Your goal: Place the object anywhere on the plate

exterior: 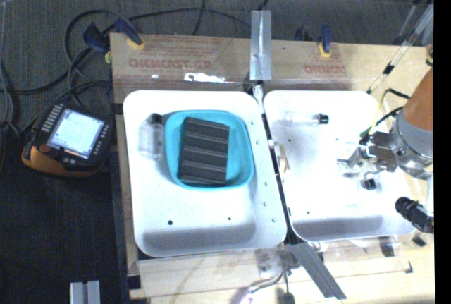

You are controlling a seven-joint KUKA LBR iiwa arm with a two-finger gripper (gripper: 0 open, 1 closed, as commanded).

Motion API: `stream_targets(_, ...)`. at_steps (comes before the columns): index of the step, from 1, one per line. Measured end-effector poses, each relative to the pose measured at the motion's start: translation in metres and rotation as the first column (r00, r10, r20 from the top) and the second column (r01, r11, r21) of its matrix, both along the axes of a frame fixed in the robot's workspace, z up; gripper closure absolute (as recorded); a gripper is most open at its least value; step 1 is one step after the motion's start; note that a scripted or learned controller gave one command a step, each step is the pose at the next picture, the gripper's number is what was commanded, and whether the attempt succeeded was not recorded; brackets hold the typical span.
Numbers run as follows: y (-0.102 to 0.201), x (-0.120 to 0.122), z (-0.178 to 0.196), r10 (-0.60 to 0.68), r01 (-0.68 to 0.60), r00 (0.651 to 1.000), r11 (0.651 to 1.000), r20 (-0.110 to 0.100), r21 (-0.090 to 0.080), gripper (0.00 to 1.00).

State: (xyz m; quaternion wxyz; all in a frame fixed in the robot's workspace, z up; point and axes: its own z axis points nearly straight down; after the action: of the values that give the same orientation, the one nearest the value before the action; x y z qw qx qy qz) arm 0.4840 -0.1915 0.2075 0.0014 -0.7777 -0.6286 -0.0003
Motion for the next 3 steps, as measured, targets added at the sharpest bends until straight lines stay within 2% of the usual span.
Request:
stream_targets(1,0.0,0.0,0.0,0.0,0.0,1.0,1.0,0.0,0.0,0.0)
stream_targets(2,0.0,0.0,0.0,0.0,0.0,1.0,1.0,0.0,0.0,0.0)
stream_targets(3,0.069,-0.001,-0.05,-0.073,0.073,0.997,0.997,-0.004,-0.001,0.0)
